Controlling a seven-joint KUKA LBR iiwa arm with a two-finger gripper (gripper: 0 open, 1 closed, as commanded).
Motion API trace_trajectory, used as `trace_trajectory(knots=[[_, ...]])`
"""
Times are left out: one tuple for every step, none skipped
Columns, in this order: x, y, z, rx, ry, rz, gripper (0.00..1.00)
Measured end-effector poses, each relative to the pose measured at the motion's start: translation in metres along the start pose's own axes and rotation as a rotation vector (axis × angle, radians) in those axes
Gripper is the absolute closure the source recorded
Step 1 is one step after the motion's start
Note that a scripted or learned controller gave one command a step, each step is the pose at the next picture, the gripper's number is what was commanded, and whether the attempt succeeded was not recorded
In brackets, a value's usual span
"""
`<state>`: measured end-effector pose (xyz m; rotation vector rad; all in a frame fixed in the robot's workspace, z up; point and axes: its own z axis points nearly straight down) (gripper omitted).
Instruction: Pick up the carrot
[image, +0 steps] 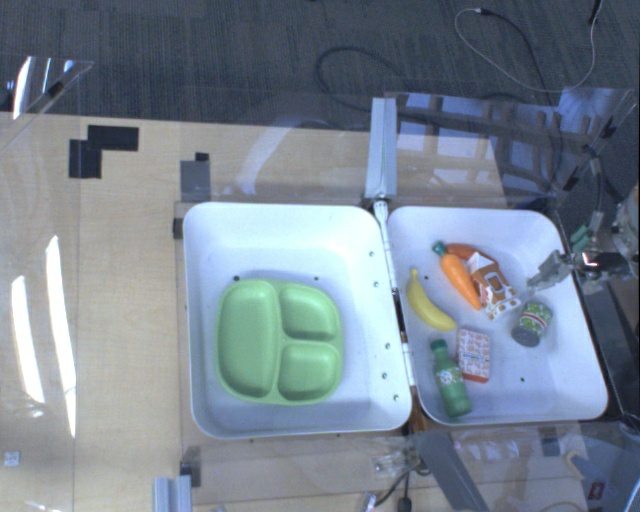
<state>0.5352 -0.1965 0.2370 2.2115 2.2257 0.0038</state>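
Note:
The carrot is orange with a green top. It lies slantwise in the upper middle of the right bin, between a banana on its left and a small orange-and-white carton that touches its right side. My gripper reaches in over the right bin's right rim, well to the right of the carrot and apart from it. Nothing shows in its grasp.
The right bin also holds a green-labelled can just below the gripper, a red-and-white packet and a green bottle. The left bin holds a green divided plate. A metal post stands behind the bins.

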Motion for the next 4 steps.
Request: trace_trajectory(knots=[[0.034, 0.078, 0.092, 0.0, 0.0, -0.168, 0.0], [0.083, 0.136, 0.147, -0.002, -0.002, -0.26, 0.0], [0.085, 0.138, 0.135, -0.012, -0.006, -0.267, 1.0], [0.153, 0.136, 0.02, -0.005, 0.001, -0.298, 1.0]])
